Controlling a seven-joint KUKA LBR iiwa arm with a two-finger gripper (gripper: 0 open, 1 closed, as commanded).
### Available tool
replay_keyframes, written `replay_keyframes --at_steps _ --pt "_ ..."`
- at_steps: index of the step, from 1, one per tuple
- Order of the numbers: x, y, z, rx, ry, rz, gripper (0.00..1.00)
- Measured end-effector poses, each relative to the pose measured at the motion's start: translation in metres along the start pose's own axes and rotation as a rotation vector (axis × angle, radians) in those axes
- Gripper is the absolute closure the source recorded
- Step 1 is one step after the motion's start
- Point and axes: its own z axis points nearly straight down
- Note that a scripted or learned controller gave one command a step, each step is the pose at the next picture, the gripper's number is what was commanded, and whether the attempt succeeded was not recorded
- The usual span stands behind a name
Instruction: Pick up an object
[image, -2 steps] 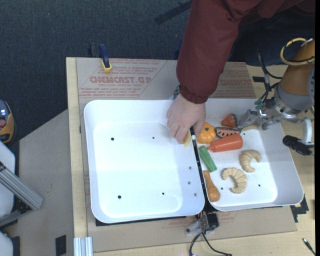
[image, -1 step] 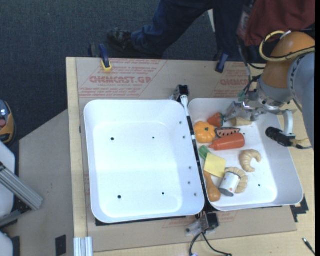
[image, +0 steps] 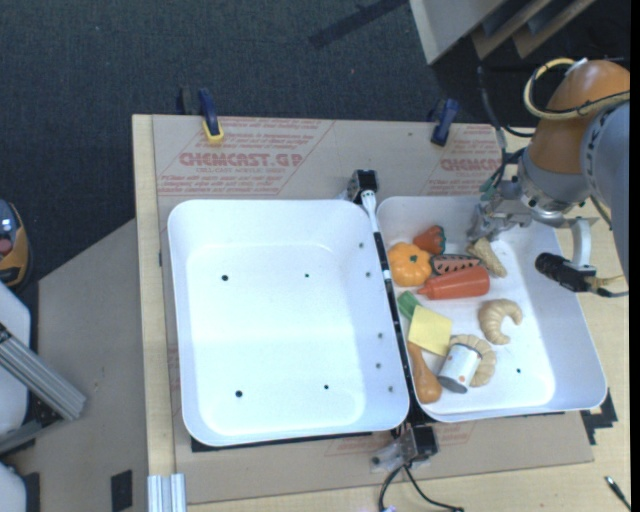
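My gripper (image: 489, 230) hangs over the back of the right bin (image: 572, 345), reaching in from the right. Just below its tip lies a beige bread piece (image: 490, 258); whether they touch is unclear. Left of it sit a red strawberry (image: 431, 238), an orange pumpkin (image: 408, 264), a dark brown piece (image: 455, 265) and a red sausage (image: 456, 285). Nearer the front are a croissant (image: 500, 320), a yellow cheese wedge (image: 430, 330), a green piece (image: 408, 303), a silver can (image: 458, 368), a beige ring (image: 486, 360) and an orange carrot (image: 425, 380).
The left bin (image: 280, 320) lies beside the right one, with a black divider clip (image: 364, 184) at the back between them. Both rest on a cardboard sheet (image: 250, 150) held by blue clamps (image: 209, 110). Bare bin floor shows at the right bin's front right.
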Motion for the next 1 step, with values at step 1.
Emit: replay_keyframes --at_steps 1 --pt "0.0042 -0.0515 0.0109 0.008 0.004 0.004 1.00"
